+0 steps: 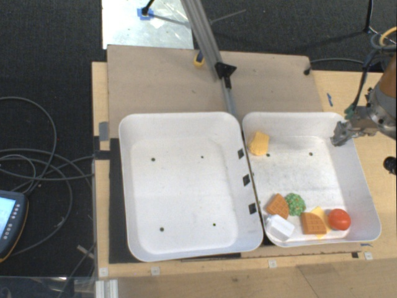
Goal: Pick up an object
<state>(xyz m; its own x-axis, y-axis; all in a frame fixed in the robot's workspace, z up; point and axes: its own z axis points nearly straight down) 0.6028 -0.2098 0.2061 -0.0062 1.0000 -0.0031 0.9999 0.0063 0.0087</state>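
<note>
The right bin (347,166) holds a yellow cheese-like block (259,144) near its back left corner. Along its front edge lie an orange waffle piece (278,206), a green leafy piece (294,203), a white block (280,227), a second orange waffle with a yellow slice (314,221), and a red tomato (339,218). My gripper (340,135) hangs at the right bin's back right edge, far from all the objects, with nothing seen between its fingers.
The left bin (133,166) sits beside the right one on a brown board. A grey pole (205,30) slants across the back. Cables lie on the dark floor at left, with a tablet (9,219) at the left edge.
</note>
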